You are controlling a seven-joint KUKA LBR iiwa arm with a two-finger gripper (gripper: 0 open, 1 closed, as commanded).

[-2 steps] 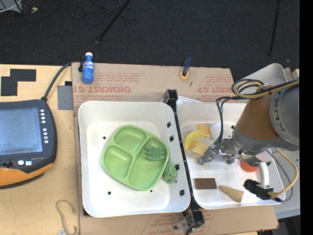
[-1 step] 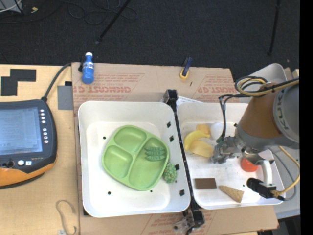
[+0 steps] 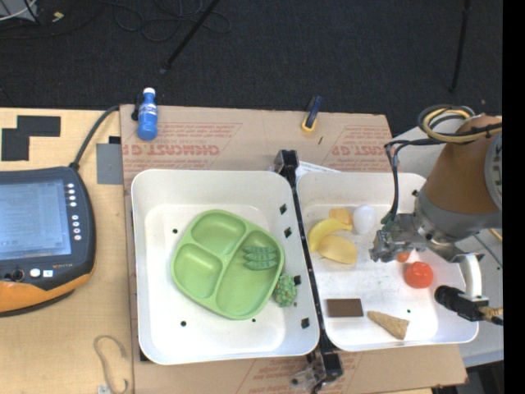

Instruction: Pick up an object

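Across the bench, from tablet to arm, two white bins sit on printed cardboard.

Left of the left bin (image 3: 148, 220) lies a tablet (image 3: 37, 232) with a lit screen, its text too small to read. On the cardboard (image 3: 213, 142) above that bin run red printed letters, upside down and not legible to me, near a blue bottle (image 3: 147, 115). Inside the left bin rests a green divided plate (image 3: 209, 261) with a green toy (image 3: 261, 257) on it. Right of the left bin, the right bin (image 3: 361, 339) holds a banana (image 3: 328, 235), a brown block (image 3: 344, 308), a wedge (image 3: 389, 324) and a red ball (image 3: 418, 274). The arm (image 3: 459, 187) bends down into that bin, its gripper (image 3: 387, 247) low beside the banana; whether it is open or closed I cannot tell.
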